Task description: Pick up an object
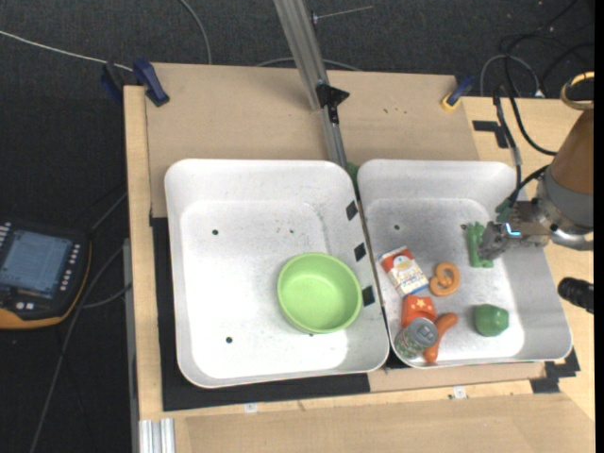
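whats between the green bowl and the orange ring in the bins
In the camera view, between the round green bowl and the small orange ring lie the bins' adjoining walls and a small red-and-white carton.

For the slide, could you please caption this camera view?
KUKA gripper at a green piece in the right bin; green bowl in the left bin.

Left bin (189, 281) mostly open – green bowl (319, 293) only obstacle, seemingly.
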You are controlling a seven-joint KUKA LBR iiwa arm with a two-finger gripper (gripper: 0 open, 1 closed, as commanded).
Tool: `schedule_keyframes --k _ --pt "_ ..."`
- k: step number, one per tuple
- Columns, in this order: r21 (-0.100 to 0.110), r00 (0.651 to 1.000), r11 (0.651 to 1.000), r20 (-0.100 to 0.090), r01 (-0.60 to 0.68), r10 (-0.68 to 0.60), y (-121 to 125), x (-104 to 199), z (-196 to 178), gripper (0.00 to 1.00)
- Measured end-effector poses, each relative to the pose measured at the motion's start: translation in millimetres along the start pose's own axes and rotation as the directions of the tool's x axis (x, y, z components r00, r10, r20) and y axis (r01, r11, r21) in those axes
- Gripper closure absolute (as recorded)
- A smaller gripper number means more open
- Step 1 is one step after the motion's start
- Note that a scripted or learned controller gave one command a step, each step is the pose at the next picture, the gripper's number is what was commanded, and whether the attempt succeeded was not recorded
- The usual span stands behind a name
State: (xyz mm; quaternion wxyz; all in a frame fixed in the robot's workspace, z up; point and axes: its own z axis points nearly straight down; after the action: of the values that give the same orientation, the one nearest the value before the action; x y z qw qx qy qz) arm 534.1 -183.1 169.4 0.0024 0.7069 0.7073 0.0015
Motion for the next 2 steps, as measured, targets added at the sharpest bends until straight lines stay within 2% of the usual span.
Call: schedule_keyframes --k 2 --pt "0.0 1.0 1.0 0.0 0.0 0.0 -5.2 -7.4 -106.0 1.0"
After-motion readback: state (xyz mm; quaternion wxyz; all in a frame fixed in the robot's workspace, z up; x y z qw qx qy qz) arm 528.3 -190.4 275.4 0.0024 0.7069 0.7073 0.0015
